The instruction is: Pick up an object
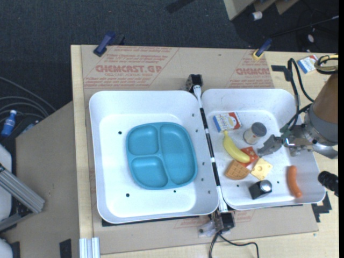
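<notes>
Bench (134,63): brown board w/ two shallow white bins side by side.

Left bin (107,198): holds one blue divided plate (161,155), three compartments, lying flat near bin centre.

Right bin (279,98): holds the loose items. Small carton (226,121), red/white/blue, at upper left of bin. Grey can (256,131) just right of carton. Banana (233,148) runs diagonally below carton. Waffle-like piece (236,170) below banana's lower end; yellow cheese wedge (262,169) just beside it to the right. Small red item betw. banana and cheese, too small to identify. Black block w/ white disc (260,188) near front wall. Hot dog (293,180) at right side, lying roughly front to back.

Arm enters from right. Tool (271,145) low over right bin, betw. can and cheese wedge, fingers pointing left. Nothing visibly gripped. Finger spacing: cannot tell at this res.
</notes>
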You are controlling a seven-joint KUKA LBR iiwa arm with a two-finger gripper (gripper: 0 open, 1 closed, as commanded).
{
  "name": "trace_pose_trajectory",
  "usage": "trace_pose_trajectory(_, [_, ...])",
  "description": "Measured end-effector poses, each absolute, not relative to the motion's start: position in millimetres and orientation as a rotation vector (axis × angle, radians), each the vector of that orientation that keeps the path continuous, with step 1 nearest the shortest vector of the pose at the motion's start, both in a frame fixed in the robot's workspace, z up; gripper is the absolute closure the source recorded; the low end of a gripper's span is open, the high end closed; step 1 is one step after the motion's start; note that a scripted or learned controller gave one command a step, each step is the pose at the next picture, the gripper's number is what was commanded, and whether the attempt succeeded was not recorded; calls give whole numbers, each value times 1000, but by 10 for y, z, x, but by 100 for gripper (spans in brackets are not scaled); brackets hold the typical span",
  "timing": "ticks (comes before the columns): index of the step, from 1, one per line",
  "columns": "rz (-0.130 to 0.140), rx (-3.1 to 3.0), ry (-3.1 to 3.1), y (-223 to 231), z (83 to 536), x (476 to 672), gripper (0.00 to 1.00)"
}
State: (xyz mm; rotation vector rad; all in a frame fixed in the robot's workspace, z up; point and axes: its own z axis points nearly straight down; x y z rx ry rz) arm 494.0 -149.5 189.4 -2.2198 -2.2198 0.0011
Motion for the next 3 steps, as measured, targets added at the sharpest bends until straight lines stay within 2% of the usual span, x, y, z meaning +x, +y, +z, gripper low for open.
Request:
trace_pose_trajectory(1, [-7,-2227,-2225,-1466,981,5291,0])
trace_pose_trajectory(2, [-2,-2222,-2225,-1408,856,6186,0])
trace_pose_trajectory(3, [-3,-2222,-2228,-1409,961,6192,100])
